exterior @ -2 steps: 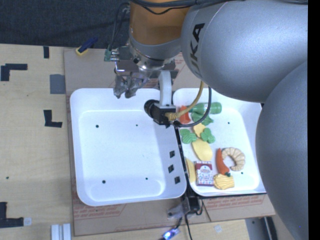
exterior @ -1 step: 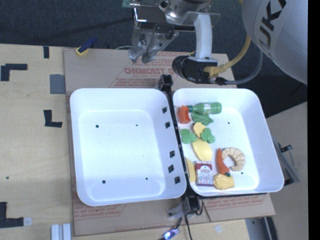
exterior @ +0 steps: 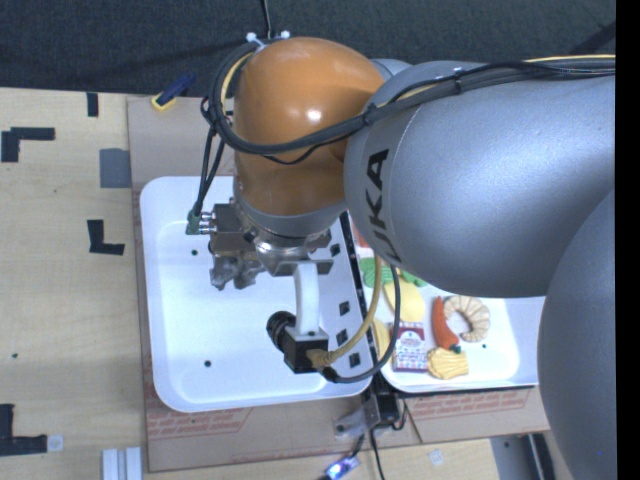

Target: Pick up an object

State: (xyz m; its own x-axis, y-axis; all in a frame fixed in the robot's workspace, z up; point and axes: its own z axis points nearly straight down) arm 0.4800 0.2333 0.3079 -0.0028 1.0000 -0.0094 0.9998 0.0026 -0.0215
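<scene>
We see the grey KUKA arm (exterior: 480,168), with its rounded orange band (exterior: 295,98), reaching in from the view's right and covering much of both bins. Its metal gripper (exterior: 238,268) hangs over the shallow white plastic bin on the view's left (exterior: 180,308), near that bin's middle. From this angle we cannot tell whether the jaws stand wide or narrow. The things to pick lie in the second shallow white bin on the view's right (exterior: 505,373), well apart from the gripper and partly hidden beneath the arm. There we make out a slim orange-red carrot-shaped toy (exterior: 443,325) and, touching it, a pale curled shrimp-like toy with orange stripes (exterior: 470,316). A small yellow ridged piece (exterior: 448,365) lies just below them, with a small red and white printed box (exterior: 408,348) beside it. A scrap of something green (exterior: 380,273) shows at the arm's edge. Both bins rest on a brown bench top (exterior: 60,298) marked with black shapes.
</scene>
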